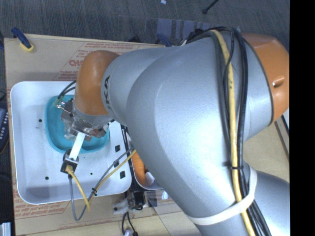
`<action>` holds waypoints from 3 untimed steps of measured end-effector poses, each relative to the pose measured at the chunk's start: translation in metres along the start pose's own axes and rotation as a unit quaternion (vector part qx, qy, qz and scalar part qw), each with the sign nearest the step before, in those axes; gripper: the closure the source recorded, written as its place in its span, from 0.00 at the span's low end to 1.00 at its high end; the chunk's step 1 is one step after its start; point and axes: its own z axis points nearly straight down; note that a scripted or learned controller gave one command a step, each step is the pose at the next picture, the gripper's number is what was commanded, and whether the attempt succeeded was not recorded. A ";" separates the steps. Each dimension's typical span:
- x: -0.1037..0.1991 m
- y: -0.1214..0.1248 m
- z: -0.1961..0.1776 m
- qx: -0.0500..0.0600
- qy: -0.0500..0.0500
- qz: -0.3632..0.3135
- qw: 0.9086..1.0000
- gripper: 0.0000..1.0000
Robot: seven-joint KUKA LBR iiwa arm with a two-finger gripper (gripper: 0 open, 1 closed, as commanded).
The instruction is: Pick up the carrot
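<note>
Your arm (197, 122) fills most of the view, reaching in from the right and bending down over the left bin (29, 181). The orange band (93, 82) above the wrist sits over that bin's upper middle, and the end effector (83, 129) is just below it, low over a teal dish (55, 127) that lies in the bin's upper half. You cannot tell how far open the end effector is, because the wrist hides it from above, and nothing can be seen in its hold. It overlaps the dish's right part, though you cannot tell whether they touch. The carrot (139, 170) is well apart from there: a rounded orange piece of it shows just past the left bin's right wall, low in the view, tucked under the arm's grey body. Most of it is hidden, so you cannot tell how it lies or which bin floor it rests on. The rest of the left bin's floor shows a few small dark specks (47, 177). The bin rests on a brown cardboard surface (44, 48) printed with red lettering, and a blue clamp (20, 37) grips that surface's upper left corner.
</note>
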 end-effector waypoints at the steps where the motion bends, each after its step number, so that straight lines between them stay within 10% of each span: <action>1: -0.012 -0.070 -0.038 -0.012 -0.019 0.029 0.999 1.00; 2: 0.027 -0.072 -0.126 -0.016 -0.018 0.143 0.989 1.00; 3: 0.034 -0.059 -0.097 -0.019 -0.017 0.278 0.960 1.00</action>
